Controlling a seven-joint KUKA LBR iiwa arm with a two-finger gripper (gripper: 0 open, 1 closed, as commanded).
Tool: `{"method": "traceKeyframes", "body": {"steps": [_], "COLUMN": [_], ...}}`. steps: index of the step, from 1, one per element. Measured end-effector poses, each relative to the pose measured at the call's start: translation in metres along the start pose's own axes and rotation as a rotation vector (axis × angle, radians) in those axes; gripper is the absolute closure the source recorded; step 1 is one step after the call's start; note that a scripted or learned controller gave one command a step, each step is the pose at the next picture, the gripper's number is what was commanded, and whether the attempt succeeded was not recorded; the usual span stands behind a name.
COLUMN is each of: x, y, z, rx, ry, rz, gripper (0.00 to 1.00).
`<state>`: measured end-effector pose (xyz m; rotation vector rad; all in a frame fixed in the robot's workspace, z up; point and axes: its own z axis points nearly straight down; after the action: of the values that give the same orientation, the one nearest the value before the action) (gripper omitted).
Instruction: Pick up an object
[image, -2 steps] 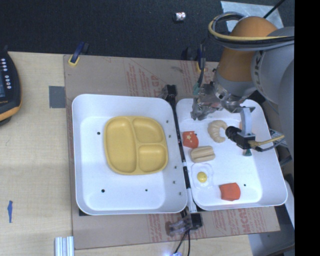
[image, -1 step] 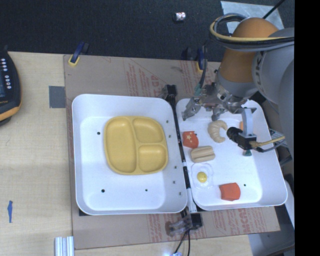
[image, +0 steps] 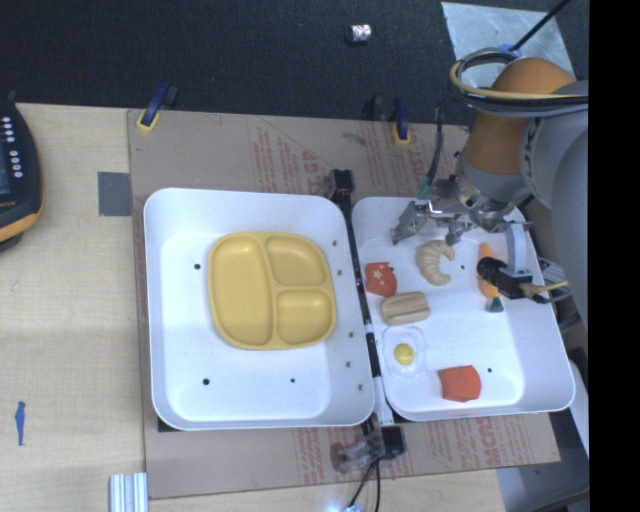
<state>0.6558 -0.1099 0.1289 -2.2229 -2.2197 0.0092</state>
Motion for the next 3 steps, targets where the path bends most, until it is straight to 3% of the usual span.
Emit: {"method": "traceKeyframes", "body": {"steps": [1, 2, 3], "x": [0.012, 0.013, -0.008], "y": [0.005, 0.001, -0.096], "z": [0.031, 0.036, 0.038], "rx": [-0.016, -0.003, 0.008], "ry": [-0.006, 0.002, 0.005], "rz": [-0.007, -0.005, -0.001], "gripper": [0.0, 0.0, 0.0]}}
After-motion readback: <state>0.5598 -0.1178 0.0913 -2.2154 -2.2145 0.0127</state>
